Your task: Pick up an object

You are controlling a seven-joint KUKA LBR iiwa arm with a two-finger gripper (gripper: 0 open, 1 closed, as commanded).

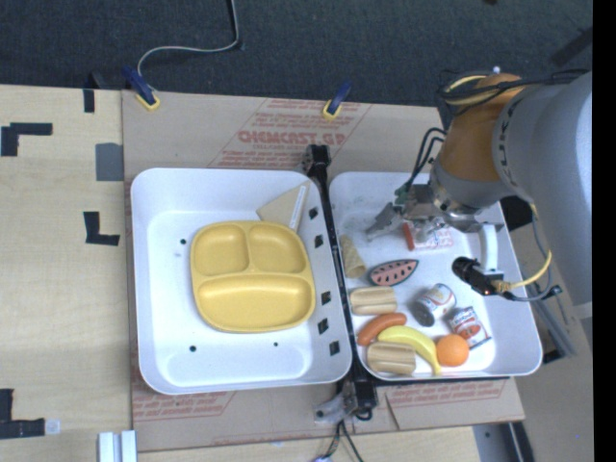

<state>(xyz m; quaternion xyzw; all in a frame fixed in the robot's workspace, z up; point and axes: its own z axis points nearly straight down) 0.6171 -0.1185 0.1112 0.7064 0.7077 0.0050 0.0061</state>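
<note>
My gripper (395, 229) hangs low in the upper part of the right bin (525, 349), with its fingers apart and nothing between them. Just below it lies a watermelon slice (393, 273). A small red and white item (431, 238) sits partly hidden under the wrist. Further toward the front lie a bun (373, 300), a sausage (378, 327), a banana (416, 343), an orange (452, 350), a bread roll (390, 358), a silver can (435, 303) and a red can (469, 325). A pale cracker piece (352, 255) lies by the left wall.
The left bin (159, 258) holds a yellow divided plate (253, 275) and a tan wedge (286, 205) at its back right. The divider (327, 258) between the bins runs close to my gripper's left. The arm's cables (500, 282) hang over the right bin's right side.
</note>
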